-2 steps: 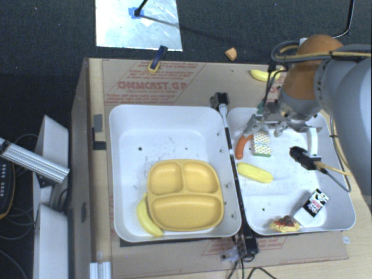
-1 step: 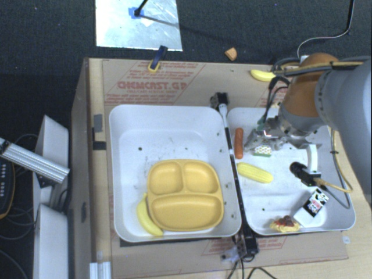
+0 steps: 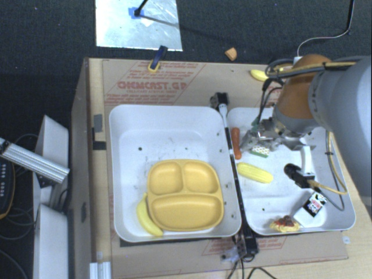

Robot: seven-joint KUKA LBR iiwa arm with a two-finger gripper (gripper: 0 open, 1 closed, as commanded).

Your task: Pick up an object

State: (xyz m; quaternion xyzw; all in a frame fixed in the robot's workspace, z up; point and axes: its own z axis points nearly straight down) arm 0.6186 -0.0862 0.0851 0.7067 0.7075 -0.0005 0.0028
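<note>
My gripper (image 3: pixel 263 143) is low in the right bin (image 3: pixel 331 220), near its back left part. Directly under it lies a small white and green piece (image 3: pixel 260 151), touching or nearly touching the gripper. Whether the piece is held cannot be told from this view. A yellow corn cob (image 3: pixel 254 173) lies just in front of the gripper. An orange-red sausage (image 3: pixel 235 143) lies along the bin's left wall, to the gripper's left.
A spaghetti-like clump (image 3: pixel 284 224) and a small black and white box (image 3: pixel 314 204) rest at the right bin's front. The left bin (image 3: pixel 125 127) holds a yellow divided plate (image 3: pixel 185 193) and a banana (image 3: pixel 146 218). A yellow item (image 3: pixel 258 74) lies on the bench behind the bins.
</note>
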